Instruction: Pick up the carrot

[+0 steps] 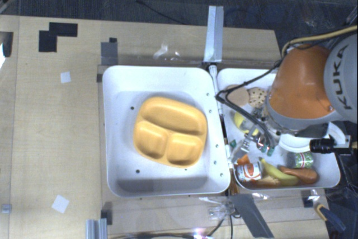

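In the right bin, an orange-red piece that I take for the carrot lies in the front left corner, partly covered by the gripper's hardware. My gripper hangs low over the bin's left side, just behind and above that piece, under the orange wrist band. Wires and metal parts crowd around its tip. Nothing shows as held.
A yellow banana and a brownish-orange long item lie along the right bin's front wall, with a green-labelled can behind them and a cookie at the back. The left bin holds a yellow compartment tray.
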`<action>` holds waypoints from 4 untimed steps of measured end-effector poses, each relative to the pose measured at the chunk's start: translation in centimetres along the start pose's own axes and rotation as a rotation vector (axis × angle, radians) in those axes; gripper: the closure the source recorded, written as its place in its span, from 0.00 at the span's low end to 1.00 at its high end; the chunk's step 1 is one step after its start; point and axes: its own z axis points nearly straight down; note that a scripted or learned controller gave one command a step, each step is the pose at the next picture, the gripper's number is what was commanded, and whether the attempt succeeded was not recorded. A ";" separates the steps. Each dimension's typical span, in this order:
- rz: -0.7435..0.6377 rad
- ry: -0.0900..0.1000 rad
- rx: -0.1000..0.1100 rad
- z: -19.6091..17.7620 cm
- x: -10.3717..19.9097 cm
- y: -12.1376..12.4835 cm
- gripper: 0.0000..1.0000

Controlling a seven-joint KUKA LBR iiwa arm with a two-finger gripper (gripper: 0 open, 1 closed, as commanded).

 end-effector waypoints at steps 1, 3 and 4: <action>0.188 -0.008 -0.002 9.6 -4.7 -6.5 0.00; 0.182 -0.016 -0.008 8.4 -4.9 -6.1 0.00; 0.198 -0.014 -0.004 9.5 -4.0 -6.2 0.00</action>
